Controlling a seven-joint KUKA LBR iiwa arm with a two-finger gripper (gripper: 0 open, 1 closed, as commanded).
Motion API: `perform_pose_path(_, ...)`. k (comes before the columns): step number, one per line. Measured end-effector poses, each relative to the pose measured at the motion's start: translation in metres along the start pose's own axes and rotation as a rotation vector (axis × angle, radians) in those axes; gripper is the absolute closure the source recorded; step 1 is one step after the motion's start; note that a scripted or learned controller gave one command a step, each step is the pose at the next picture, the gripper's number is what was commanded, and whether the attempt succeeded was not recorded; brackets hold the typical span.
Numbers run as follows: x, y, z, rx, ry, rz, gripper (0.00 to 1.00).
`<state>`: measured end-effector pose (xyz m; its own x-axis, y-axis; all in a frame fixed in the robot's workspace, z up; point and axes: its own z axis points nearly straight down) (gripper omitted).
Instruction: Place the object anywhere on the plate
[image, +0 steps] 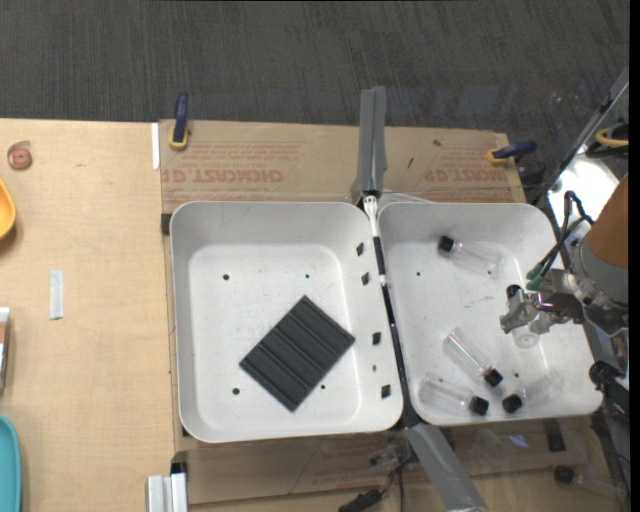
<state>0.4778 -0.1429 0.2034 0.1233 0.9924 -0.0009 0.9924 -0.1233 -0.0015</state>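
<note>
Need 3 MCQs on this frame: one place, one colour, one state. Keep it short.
1. Where does the dark ribbed plate lie?
A. left bin
B. right bin
C. on the cardboard

2. What colour are the caps on the clear tubes?
A. orange
B. black
C. white

3. How does the plate sit against the left bin's walls?
A. square to them
B. turned at a slant
C. propped on the rim

Answers:
1 A, it rests on the left bin's floor.
2 B, each tube in the right bin ends in a black cap.
3 B, its edges run diagonal to the walls while it lies flat.

High slanted overhead, both bins (290, 215)
</note>
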Motion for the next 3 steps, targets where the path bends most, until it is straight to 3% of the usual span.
perform_pose_path(1,0.057,0.063,-0.003,0.003,-0.001,-0.016,1.0)
perform_pose_path(2,0.117,0.159,0.013,0.001,-0.002,-0.053,1.0)
perform_pose_path(3,0.218,0.155,-0.098,-0.001,-0.002,-0.327,1.0)
